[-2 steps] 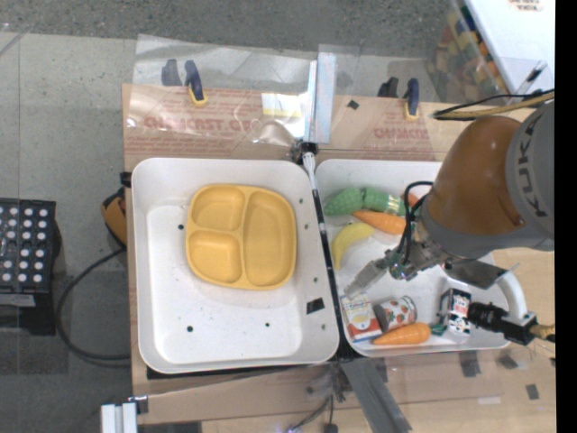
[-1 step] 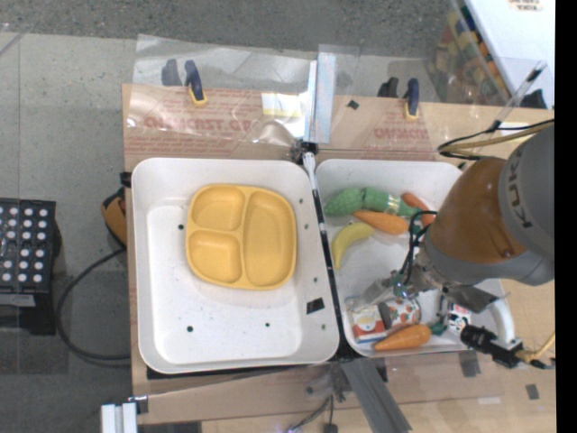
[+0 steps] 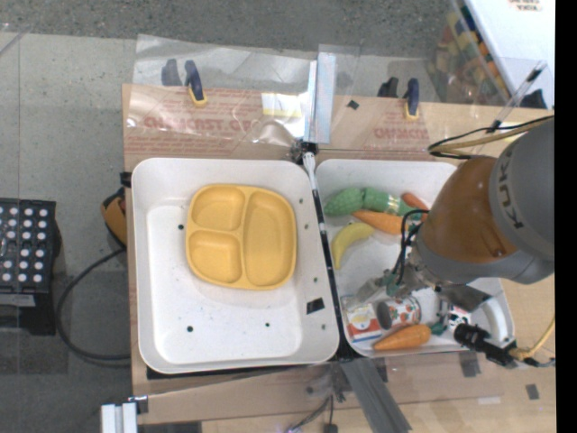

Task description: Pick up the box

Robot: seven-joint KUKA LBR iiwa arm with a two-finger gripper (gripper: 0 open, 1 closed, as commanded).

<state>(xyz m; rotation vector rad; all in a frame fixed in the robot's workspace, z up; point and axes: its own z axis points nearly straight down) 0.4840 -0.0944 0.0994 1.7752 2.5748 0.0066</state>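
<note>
Yellow tray (image 3: 242, 237) (left bin (image 3: 162, 332))

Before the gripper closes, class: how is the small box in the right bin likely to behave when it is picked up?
The box lies flat in the right bin, so it probably won't roll. It looks like thin printed card: likely light, and it may crush under a hard squeeze. The carrot and a can sit right beside it, so a sideways nudge would probably push them too.

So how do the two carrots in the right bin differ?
The upper carrot lies near the bin's middle beside the green vegetable, partly hidden by the arm. The lower carrot lies fully visible against the front rim, by the box. Both are orange and lie flat.
</note>
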